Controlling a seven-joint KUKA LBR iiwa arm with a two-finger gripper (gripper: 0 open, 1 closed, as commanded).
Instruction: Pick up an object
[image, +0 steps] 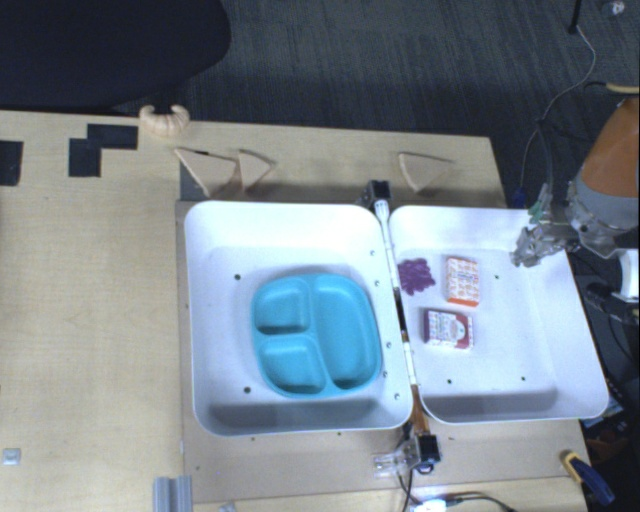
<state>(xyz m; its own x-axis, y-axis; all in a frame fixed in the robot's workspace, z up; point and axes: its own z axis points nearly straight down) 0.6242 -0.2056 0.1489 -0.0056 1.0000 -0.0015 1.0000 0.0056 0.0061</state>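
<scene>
Two white bins sit side by side on the pale wooden bench. The left bin (215, 290) carries a blue tray (315, 332) with three compartments, lying near its middle and a little toward the divider between the bins. The right bin (530, 340) holds the small stuff: a purple clump (415, 274) close to the divider, an orange-and-white packet (461, 279) just beside it to the right, and a dark red packet (447, 328) below the two of them, nearer the front edge. All three lie flat in the left half of that bin, close together but apart from one another.

And here is the arm, coming in from the right, its orange band (612, 160) up near the frame's edge with the grey wrist below it. The gripper (527, 250) hangs over the upper right part of the right bin, near the far rim, its metal tip pointing down and to the left. It is well apart from the packets and the purple clump, with bare white floor between. Nothing is seen between its fingers; whether they are spread or closed, I cannot tell at this size and angle.

Beyond the bins, three folded paper tents (238, 168) stand along the bench's far side, and a small tan knot (163, 121) lies at the upper left. Cables (425, 470) trail off at the front.
</scene>
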